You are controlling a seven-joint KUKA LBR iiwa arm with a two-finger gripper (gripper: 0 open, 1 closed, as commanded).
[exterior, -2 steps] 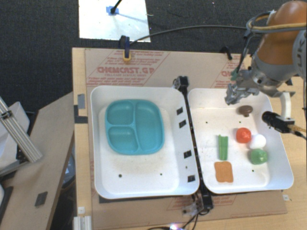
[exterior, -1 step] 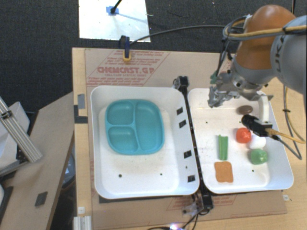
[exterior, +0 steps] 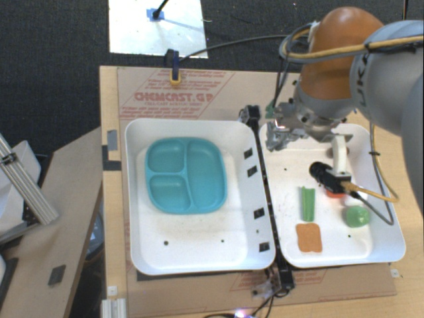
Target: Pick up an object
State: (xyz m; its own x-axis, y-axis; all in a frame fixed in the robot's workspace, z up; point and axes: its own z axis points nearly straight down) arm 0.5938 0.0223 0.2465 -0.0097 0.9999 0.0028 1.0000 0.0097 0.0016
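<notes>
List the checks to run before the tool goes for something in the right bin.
1. Targets in the right bin: green stick, orange piece, green lump. Ok.
2. Is the tool above a target? It hangs at the bin's far corner, off all three. Not ok.
3. The green lump stands apart from the others. Ok.
4. Gap between stick and orange piece: too small to judge. Cannot tell.
5. The blue plate lies in the left bin, out of the way. Ok.

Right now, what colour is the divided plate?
The plate is plain teal, with no pattern; the camera view shows it clearly.
</notes>
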